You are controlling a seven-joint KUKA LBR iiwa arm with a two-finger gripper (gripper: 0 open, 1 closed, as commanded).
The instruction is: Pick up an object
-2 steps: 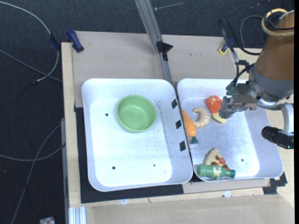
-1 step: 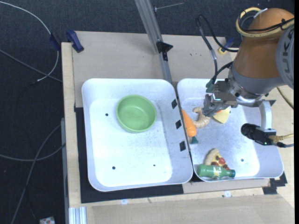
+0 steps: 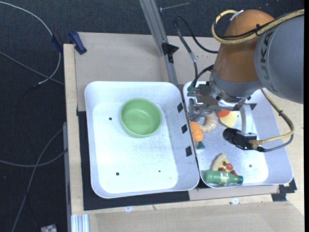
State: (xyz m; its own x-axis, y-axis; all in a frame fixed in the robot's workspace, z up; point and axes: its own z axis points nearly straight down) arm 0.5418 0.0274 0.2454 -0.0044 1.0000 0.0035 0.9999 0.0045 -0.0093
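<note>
Right below your gripper (image 3: 202, 111) sits a curled tan pastry toy (image 3: 210, 123) beside an orange carrot (image 3: 196, 131); whether it's clenched, you can't tell.

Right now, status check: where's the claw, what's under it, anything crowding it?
Claw low in right bin, at its left wall. Beige curved piece and orange carrot right beneath. Green bottle and pizza slice nearer front. Green bowl in left bin.

Arm reaches in from right — pincer (image 3: 202, 111) lowered.
</note>
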